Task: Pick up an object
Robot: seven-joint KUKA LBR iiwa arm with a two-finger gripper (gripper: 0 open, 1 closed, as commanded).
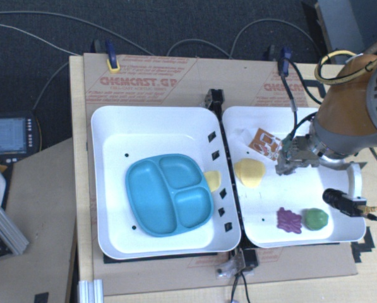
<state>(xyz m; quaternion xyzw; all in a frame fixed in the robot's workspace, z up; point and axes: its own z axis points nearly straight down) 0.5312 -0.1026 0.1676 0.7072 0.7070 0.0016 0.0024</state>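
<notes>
In the right bin (pixel 340 235) lie a pale yellow lump (pixel 249 172), a purple grape-like piece (pixel 289 220), a green round piece (pixel 316 219) and a brown patterned packet (pixel 264 142). My gripper (pixel 288 160) hangs low over the bin's middle, just right of the yellow lump and below the packet. Nothing shows between its fingers. A second small yellow piece (pixel 212 180) sits in the left bin by the divider.
A blue three-compartment tray (pixel 169 194) fills much of the left bin (pixel 106 137). The arm's orange band and grey body (pixel 349 115) cover the right bin's far right corner. A black part (pixel 343 202) juts over the bin's right side. Cables run along the bench's back.
</notes>
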